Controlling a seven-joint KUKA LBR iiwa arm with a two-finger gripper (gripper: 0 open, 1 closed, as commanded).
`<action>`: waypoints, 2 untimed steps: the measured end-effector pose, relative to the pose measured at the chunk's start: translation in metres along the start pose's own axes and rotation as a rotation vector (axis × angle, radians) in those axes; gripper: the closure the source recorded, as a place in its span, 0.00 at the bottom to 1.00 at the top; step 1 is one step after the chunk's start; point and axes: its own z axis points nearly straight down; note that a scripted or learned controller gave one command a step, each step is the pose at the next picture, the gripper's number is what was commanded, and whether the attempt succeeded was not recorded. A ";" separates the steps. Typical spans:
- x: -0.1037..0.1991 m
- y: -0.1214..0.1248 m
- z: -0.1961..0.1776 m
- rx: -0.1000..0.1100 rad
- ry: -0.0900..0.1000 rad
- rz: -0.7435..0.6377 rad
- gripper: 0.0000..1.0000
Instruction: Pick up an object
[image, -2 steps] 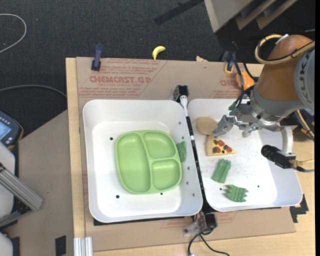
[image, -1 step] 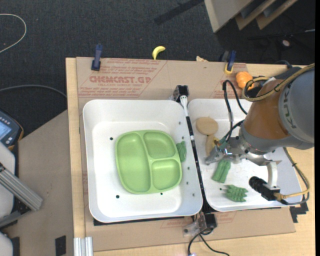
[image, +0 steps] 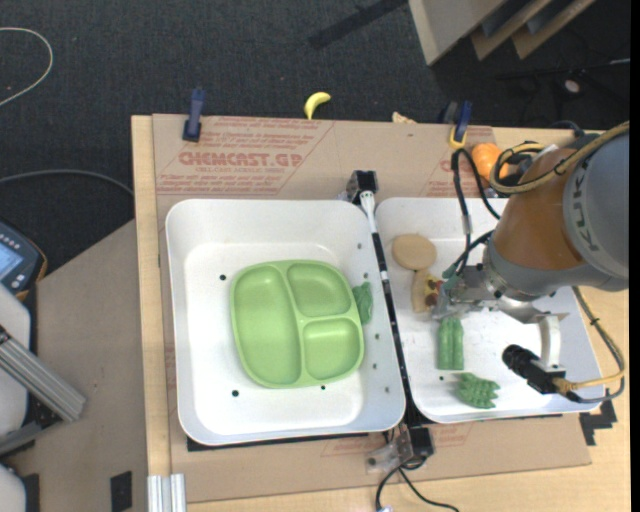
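1. My bench is topped with a tan cardboard sheet (image: 250, 160) printed in red lettering. Two blue clamps (image: 193, 112) hold the sheet at its far edge, and dark grey carpet (image: 150, 50) surrounds the bench.
2. One small yellow banana-shaped thing (image: 317, 103) lies just beyond that far edge. One orange round thing (image: 485, 158) sits near the far right corner, close to my arm.
3. Two shallow white plastic bins stand side by side with their inner rims meeting: the left bin (image: 200, 380) and the right bin (image: 430, 385).
4. The left bin holds one light green plastic divided plate (image: 295, 325), lying flat, with three compartments. One small green piece (image: 363, 300) rests against the plate's right rim.
5. The right bin holds four loose things:
   - one round tan disc (image: 413, 250) towards the far side
   - one small brown piece (image: 432, 292) just nearer than the disc
   - one green oblong block (image: 450, 343) in the middle
   - one knobbly green toy (image: 477, 390) near the front wall, apart from the block
6. My claw (image: 450, 305) reaches in from the right over the right bin. It sits just beside the small brown piece and at the far end of the green oblong block. I cannot tell whether it is apart or together.
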 end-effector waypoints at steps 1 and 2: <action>0.081 -0.006 -0.093 -0.007 0.003 -0.012 1.00; 0.119 -0.012 -0.233 -0.014 0.004 -0.009 1.00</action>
